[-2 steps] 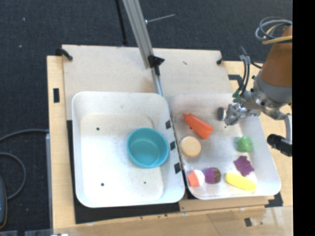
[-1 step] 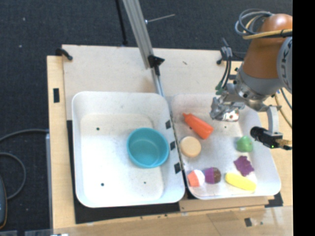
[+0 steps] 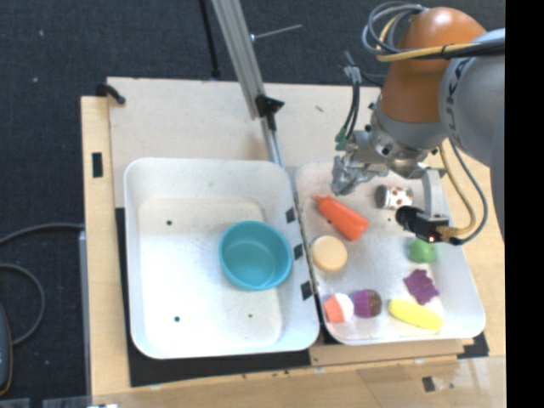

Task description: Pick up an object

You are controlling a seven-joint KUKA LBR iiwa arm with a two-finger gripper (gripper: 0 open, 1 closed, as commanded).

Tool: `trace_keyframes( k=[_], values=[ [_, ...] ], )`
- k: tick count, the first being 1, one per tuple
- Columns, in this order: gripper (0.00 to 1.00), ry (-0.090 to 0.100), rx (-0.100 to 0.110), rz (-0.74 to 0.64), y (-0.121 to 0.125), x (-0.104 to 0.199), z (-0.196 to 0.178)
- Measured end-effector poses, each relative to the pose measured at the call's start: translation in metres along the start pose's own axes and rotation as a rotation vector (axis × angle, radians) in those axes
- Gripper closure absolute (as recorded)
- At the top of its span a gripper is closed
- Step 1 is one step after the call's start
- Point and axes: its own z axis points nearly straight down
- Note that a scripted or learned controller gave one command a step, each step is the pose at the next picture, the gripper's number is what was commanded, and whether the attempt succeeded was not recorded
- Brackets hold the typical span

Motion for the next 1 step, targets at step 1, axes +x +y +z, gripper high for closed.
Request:
trace_keyframes(
  k=[1],
  values=[
    [1.0, -0.001, 0.003, 0.005, 0.0058, 0.0559, 0.0096]
  ],
)
